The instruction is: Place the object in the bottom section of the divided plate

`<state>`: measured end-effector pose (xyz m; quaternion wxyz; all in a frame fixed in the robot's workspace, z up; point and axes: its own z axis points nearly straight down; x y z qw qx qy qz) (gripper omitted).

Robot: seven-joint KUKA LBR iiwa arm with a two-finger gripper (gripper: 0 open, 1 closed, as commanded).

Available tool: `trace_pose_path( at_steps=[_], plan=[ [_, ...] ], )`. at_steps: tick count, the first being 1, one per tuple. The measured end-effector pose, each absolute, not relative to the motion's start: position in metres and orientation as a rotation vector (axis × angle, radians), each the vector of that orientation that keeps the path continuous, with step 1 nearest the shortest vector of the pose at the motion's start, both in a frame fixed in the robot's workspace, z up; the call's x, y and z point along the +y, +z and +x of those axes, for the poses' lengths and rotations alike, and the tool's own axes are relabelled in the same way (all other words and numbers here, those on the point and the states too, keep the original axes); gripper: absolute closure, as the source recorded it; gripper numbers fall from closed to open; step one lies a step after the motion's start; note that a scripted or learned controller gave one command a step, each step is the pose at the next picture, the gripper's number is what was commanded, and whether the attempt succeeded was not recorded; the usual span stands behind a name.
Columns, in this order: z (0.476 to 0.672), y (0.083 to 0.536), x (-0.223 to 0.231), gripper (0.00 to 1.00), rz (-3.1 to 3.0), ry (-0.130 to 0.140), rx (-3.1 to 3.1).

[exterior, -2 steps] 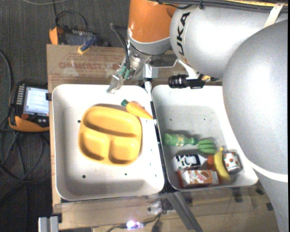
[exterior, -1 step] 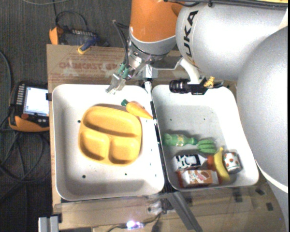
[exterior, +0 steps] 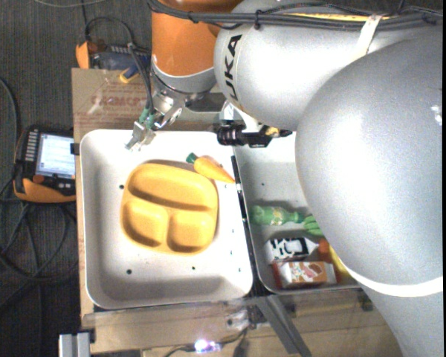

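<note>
**Carrot at the plate's edge, pincer off to the corner**

While my pincer point(exterior: 137, 136) hung over the far left corner of the left bin point(exterior: 97, 274), its fingertips were too small and blurred for me to tell whether they stood apart or together, and nothing showed between them. The carrot point(exterior: 210, 169), orange with a green top, lay at the upper right rim of the yellow divided plate point(exterior: 171, 207), touching or overlapping that rim and close to the wall between the two bins. It was not in any compartment yet. The plate's sections sat bare, and the one I judged to be the bottom section was well apart from the carrot.

My worry was the carrot's position. Wedged between plate rim and bin wall, it left little room for fingers on either side, so a descent could have struck the rim and tipped or slid the plate. Its tapered, smooth body could have rolled or squirted out of a pinch. The right bin point(exterior: 264, 274) held a green item point(exterior: 279, 216), a dark packet point(exterior: 291, 248) and a red one point(exterior: 305, 274), none of them my concern.
</note>
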<state>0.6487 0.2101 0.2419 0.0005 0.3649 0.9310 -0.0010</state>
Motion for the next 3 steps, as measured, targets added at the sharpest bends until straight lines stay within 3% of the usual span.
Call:
trace_pose_path(
  at_steps=[1,2,3],
  plan=[
    [0.6568,0.2348,0.2308,1.00,0.686,-0.002,3.063],
    [0.6568,0.2348,0.2307,0.00,0.686,-0.001,3.063],
    [0.6573,0.2446,0.2314,1.00,0.685,0.000,3.061]
  ],
)
